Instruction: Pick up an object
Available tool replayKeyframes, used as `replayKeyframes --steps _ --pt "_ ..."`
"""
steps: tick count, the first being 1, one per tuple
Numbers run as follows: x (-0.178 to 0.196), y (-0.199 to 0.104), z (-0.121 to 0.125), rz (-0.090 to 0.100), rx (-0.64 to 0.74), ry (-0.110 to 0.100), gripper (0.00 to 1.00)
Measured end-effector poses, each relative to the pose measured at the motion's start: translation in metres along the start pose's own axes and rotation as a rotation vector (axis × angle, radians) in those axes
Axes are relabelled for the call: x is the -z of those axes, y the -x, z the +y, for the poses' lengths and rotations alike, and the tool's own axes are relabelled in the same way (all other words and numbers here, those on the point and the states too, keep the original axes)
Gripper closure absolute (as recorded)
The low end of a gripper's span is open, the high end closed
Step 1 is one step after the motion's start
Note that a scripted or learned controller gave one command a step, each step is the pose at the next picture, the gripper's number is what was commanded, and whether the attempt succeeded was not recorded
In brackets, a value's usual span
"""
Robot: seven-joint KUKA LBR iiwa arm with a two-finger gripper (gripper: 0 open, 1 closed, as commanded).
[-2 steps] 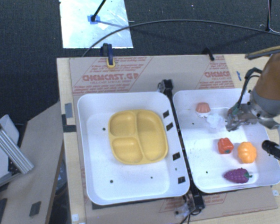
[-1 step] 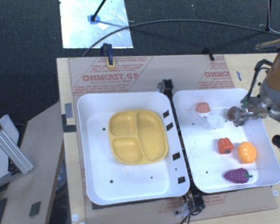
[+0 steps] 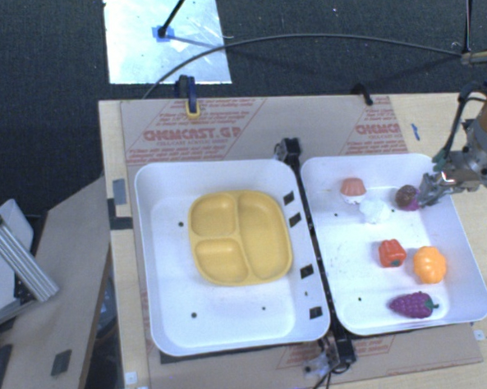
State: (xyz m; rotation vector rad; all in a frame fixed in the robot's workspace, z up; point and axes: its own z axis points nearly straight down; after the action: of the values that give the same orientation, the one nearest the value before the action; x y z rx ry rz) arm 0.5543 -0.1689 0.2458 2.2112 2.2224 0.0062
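The right bin (image 3: 471,291) holds several small toy foods. A dark maroon round piece (image 3: 406,196) lies near the bin's far right side. My gripper (image 3: 431,188) hangs low just to the right of it, close to or touching it; I cannot tell which. To the left lie a pink-topped piece (image 3: 353,189) and a white lump (image 3: 374,210). Nearer the front are a red pepper (image 3: 392,253), an orange pumpkin (image 3: 430,264) and purple grapes (image 3: 413,305).
In the left bin (image 3: 165,318) a yellow divided plate (image 3: 238,236) lies flat. Black clips (image 3: 302,243) line the seam between the bins. The arm (image 3: 484,154) comes in over the right bin's far right rim. A cable (image 3: 316,37) arcs above the bench.
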Motion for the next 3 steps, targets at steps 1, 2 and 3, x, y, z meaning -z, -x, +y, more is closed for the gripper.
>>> replayKeyframes --steps 1,2,3 --pt "-0.012 -0.051 0.011 0.003 0.004 -0.006 1.00" --pt "-0.003 -0.105 0.026 0.004 0.005 -0.004 1.00" --pt "0.003 -0.152 0.040 0.004 0.004 -0.005 1.00"
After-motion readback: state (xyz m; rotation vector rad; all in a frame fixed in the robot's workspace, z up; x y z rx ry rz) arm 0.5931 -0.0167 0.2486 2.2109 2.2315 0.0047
